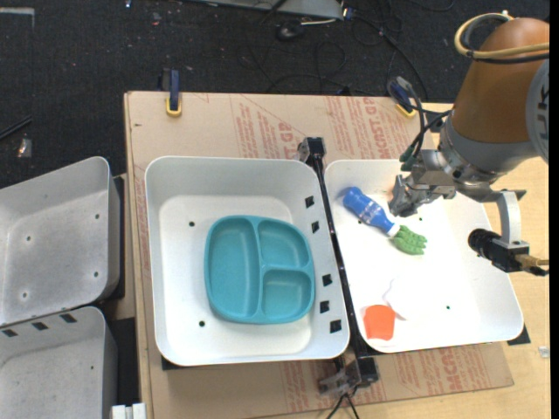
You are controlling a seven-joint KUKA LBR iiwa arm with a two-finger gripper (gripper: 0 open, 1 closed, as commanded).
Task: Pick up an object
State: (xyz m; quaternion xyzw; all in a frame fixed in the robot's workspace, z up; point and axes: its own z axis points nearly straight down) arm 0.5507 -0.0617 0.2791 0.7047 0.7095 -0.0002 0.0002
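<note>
The claw (403,201) hangs low over the right-hand bin (489,321), its dark fingers pointing down toward the far corner, but from this slant I cannot tell whether they are spread or closed, and nothing can be seen held between them. Just beside the claw, toward the left bin, lies a blue bottle (367,210) on its side, angled so that its near end touches a small green toy (409,240) lying just below the claw. The bottle looks like the likeliest thing to be picked, since it is the nearest. Further from the claw, toward the front edge of the bin, an orange piece (379,321) lies alone with bare white floor around it, which leaves easy room for a descent. The bottle lies nearer the bin's left wall, so there is less room there. Beyond that wall, the left bin (175,234) holds a teal divided plate (258,269), well apart from the claw
</note>
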